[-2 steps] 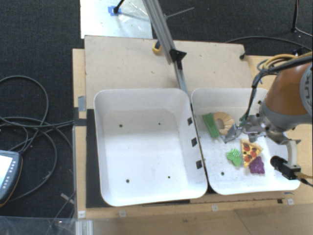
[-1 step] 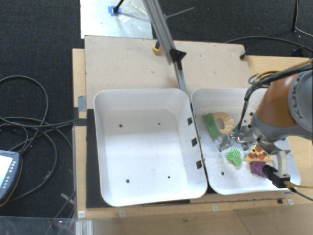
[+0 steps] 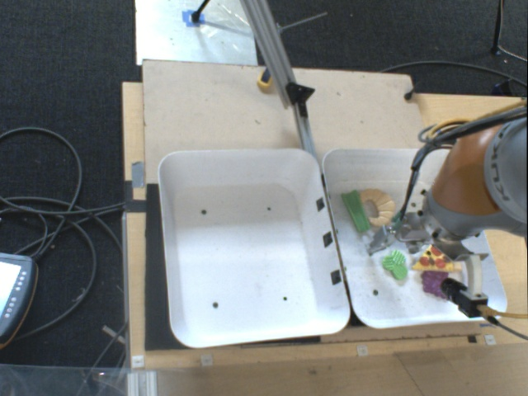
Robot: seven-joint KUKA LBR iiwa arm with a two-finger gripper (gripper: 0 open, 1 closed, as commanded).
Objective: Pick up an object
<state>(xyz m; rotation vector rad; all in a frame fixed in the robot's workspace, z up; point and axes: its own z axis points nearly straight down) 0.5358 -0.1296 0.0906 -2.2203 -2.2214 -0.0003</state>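
Dark carpet surrounded the worktop point(image 3: 214, 106), cables trailing on the left beside a pendant screen point(image 3: 12, 291). Two white bins sat side by side — the left bin point(image 3: 239, 246) bare of objects, the right bin point(image 3: 363, 159) holding the clutter. I had the arm point(image 3: 483, 180) reaching in from the right, orange band above the wrist, with the tool point(image 3: 386, 239) down low in the right bin.

Objects there: a green block point(image 3: 355, 209) leaning near the bin's left wall, a tan ring-shaped piece point(image 3: 381, 205) just beside it, a small green toy point(image 3: 396, 264) just below the tool, a yellow-red piece point(image 3: 433, 261) and a purple piece point(image 3: 433, 282) partly under the wrist.

Tool state — I could not tell; the tip was a grey blur against the bin floor and nothing was clearly clamped in it. It sat between the tan ring and the small green toy, close to both, contact unclear.

My judgement for doing this step well: commit to one target, probably the small green toy since it lay apart from the others, centre over it, go straight down, close fully before lifting. Lift slowly — a glancing pinch would likely flick it toward the purple piece.
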